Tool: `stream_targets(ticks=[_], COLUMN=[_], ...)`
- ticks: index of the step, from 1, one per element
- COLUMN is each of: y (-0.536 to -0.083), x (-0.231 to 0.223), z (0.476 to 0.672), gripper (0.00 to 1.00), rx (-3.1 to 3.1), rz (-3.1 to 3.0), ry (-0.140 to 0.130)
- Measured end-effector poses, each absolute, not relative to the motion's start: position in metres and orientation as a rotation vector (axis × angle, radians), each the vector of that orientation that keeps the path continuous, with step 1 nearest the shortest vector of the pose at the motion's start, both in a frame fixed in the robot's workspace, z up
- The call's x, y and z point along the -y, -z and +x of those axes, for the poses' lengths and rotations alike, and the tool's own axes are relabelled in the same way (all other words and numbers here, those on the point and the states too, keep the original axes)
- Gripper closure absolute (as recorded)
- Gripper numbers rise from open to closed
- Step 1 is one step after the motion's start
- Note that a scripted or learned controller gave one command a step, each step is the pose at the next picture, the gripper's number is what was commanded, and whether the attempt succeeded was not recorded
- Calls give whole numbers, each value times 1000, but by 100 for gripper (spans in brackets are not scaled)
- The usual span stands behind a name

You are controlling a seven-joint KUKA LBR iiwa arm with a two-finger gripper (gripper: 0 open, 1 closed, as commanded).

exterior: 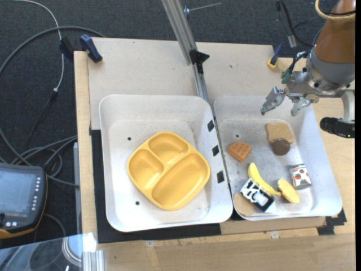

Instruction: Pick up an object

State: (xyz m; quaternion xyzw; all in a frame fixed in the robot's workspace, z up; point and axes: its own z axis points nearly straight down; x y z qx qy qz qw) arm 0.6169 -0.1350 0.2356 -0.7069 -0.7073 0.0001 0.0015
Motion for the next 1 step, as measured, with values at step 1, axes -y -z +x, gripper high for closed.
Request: stream_targets(ticks=[1], y=[-173], x=[75], z=[677], gripper=[0], rx=[2229], rz=[-2212], ry=[2])
